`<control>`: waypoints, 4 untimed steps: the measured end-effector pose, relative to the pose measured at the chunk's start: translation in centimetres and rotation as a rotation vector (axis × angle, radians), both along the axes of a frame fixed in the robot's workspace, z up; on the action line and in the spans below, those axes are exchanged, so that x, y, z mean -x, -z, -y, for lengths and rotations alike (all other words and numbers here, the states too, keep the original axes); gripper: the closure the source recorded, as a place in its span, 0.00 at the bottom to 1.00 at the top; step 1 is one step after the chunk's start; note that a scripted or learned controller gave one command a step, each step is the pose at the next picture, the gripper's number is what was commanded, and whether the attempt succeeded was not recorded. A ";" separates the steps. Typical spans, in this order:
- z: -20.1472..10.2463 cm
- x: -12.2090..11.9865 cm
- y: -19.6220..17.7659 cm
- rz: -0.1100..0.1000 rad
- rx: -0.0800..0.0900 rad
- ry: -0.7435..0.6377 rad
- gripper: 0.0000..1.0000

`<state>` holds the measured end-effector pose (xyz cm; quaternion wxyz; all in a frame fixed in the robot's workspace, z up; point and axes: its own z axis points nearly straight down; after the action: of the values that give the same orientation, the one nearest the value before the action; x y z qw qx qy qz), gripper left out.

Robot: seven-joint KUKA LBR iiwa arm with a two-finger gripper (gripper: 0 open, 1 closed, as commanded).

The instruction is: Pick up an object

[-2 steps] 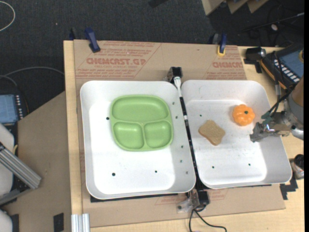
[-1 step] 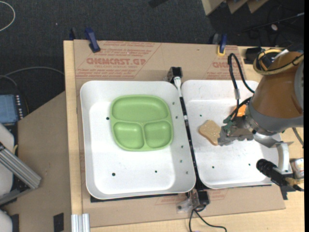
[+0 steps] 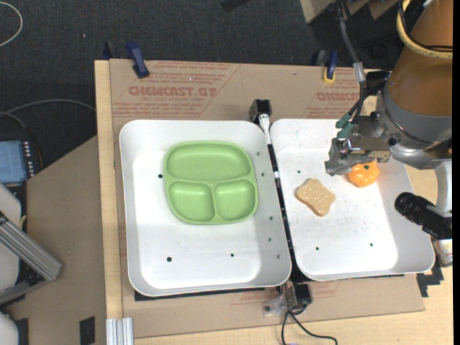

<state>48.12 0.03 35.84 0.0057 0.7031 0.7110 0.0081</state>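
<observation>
Dark floor with loose cables surrounded a brown counter point(image 3: 215, 85) carrying two white bins. Left bin point(image 3: 144, 250) held a green divided plate point(image 3: 210, 182); right bin point(image 3: 374, 254) held a tan biscuit-shaped piece point(image 3: 315, 196) and an orange piece point(image 3: 363, 175). Tool point(image 3: 345, 160) sat low, touching the orange piece; grip state: cannot tell. Orange piece looked light, smooth, probably slippery; best taken across its middle.
</observation>
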 end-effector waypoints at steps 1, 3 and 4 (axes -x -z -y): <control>0.4 0.1 -15.6 0.003 0.002 0.009 1.00; 12.4 0.2 -16.8 -0.014 0.007 0.017 1.00; 19.2 0.2 -17.7 -0.015 0.008 0.018 1.00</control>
<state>47.88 -19.20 53.58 0.0036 0.7095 0.7047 -0.0001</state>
